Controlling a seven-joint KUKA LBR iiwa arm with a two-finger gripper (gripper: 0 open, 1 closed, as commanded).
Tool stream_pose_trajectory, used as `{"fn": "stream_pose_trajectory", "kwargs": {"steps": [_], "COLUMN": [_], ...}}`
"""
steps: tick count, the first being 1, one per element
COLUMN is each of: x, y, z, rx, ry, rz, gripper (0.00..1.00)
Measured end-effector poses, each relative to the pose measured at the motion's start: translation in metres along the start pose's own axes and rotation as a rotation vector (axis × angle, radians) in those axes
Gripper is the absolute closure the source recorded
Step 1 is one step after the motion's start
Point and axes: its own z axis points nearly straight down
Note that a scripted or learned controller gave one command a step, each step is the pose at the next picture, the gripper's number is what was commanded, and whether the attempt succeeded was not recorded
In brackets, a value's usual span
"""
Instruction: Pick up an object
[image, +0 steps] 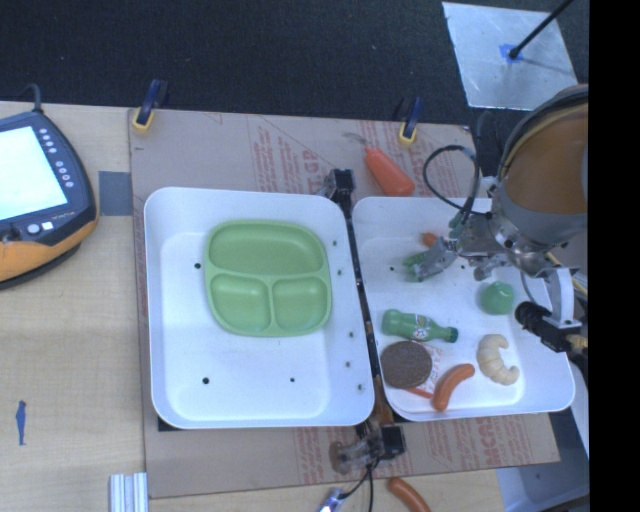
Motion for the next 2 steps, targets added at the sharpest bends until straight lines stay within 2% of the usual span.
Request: {"fn": "stream_pose_trajectory", "kwargs": {"steps": [1, 2], "x": [-0.039, -0.010], "y": [0.056, 0.095], "z": [0.108, 0.107], "rx": [0.001, 0.003], "ry": [-0.002, 0.000], "rz": [0.000, 0.001], "gripper": [0.00, 0.00]}}
